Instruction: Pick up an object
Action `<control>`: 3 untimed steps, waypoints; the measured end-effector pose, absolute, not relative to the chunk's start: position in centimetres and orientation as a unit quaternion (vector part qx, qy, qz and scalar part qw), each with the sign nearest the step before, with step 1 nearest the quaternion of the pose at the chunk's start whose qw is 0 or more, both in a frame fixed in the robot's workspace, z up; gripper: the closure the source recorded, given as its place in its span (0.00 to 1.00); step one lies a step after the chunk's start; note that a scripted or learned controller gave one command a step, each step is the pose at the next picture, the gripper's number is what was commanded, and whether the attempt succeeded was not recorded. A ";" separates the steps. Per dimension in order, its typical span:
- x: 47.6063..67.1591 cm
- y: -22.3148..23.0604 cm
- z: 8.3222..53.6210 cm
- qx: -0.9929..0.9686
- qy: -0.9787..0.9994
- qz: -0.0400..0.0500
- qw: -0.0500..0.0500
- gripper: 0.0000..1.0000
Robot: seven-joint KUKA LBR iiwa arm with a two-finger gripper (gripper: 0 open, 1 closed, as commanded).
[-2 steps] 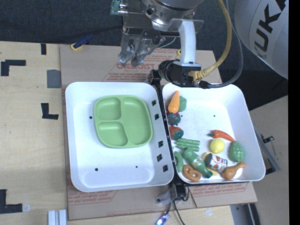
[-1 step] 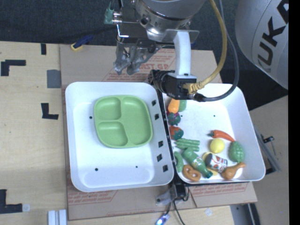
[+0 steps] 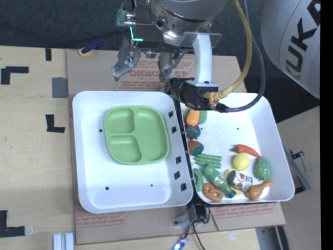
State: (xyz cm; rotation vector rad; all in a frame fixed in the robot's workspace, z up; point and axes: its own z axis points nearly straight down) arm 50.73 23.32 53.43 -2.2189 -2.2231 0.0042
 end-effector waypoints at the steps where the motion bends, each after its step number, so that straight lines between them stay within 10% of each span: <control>1: 50.7 23.4 54.5 -0.706 -0.708 0.002 0.000 1.00; 2: 53.3 19.2 48.1 -0.708 -0.706 0.003 0.001 1.00; 3: 57.6 23.5 53.1 -0.706 -0.708 -0.002 -0.001 1.00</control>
